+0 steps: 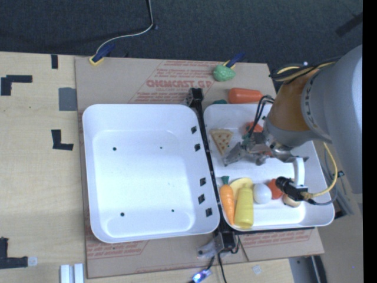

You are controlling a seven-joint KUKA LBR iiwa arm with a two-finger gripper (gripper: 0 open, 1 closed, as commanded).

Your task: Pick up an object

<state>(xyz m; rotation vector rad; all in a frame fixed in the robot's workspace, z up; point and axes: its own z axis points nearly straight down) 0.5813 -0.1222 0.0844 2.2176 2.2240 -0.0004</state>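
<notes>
The grey arm comes in from the right, its orange band sitting over the right bin. Below the band the wrist bends down and to the left, so the hand hangs low inside that bin, pointing toward the divider between the two bins. Its dark fingers lie close together at the tip, but whether they are spread or pressed together cannot be told at this angle, and nothing can be seen pinched between them. A yellow cable loops from the wrist past the bin's right rim.

The right bin holds the things to pick. A tan waffle-like wedge lies near the divider, just beside the fingertips. Along the near wall lie a carrot, a yellow banana-like piece, a white ball and a red piece, packed close to one another. A small red thing peeks out behind the wrist, mostly hidden.

The left bin shows its bare white floor with a few dark dots.

Outside the bins, on the cardboard sheet covering the tabletop, a green lump and an orange-red piece lie just behind the right bin.
</notes>
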